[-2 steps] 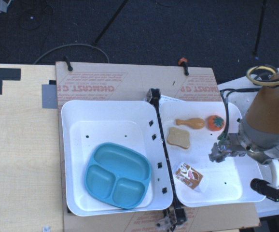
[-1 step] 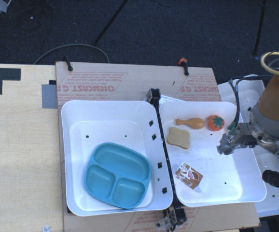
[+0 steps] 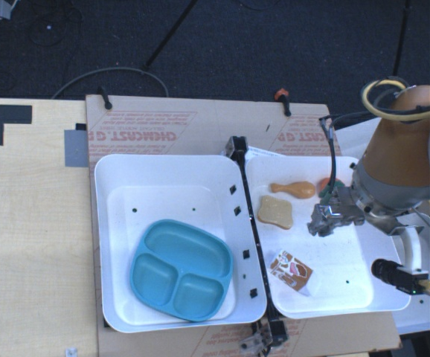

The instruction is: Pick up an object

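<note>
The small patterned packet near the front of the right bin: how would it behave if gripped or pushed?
The packet lies flat and looks thin, so it is probably light and likely to slide across the smooth white bin when pushed. Its low, creased shape suggests it may crumple rather than stay stiff in the tool.

Toast (image 3: 275, 213), drumstick (image 3: 294, 190), packet (image 3: 291, 271) in right bin (image 3: 349, 303)

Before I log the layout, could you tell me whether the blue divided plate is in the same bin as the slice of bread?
No, the blue divided plate lies in the left bin, while the slice of bread lies in the right bin.
</note>
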Robot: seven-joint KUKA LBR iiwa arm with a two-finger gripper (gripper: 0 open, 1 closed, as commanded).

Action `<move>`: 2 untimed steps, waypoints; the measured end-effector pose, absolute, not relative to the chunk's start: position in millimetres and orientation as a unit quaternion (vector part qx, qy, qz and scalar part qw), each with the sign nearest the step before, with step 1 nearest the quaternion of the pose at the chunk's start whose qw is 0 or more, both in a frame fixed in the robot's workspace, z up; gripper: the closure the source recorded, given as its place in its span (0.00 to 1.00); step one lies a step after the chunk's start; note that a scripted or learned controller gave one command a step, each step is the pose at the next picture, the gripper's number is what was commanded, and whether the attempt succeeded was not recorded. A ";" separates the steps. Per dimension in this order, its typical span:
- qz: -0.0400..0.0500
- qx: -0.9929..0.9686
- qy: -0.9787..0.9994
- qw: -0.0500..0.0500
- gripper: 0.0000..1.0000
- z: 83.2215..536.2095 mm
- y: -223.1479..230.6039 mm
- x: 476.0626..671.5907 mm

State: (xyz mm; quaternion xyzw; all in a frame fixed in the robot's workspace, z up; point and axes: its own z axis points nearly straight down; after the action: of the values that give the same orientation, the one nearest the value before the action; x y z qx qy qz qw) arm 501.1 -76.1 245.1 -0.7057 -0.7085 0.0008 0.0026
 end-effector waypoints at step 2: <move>0.000 -0.705 -0.709 0.001 1.00 249.6 21.4 537.8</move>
State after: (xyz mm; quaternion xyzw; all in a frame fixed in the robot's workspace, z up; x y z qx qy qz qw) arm 537.8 21.4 249.6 -0.7052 -0.7090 0.0002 0.0015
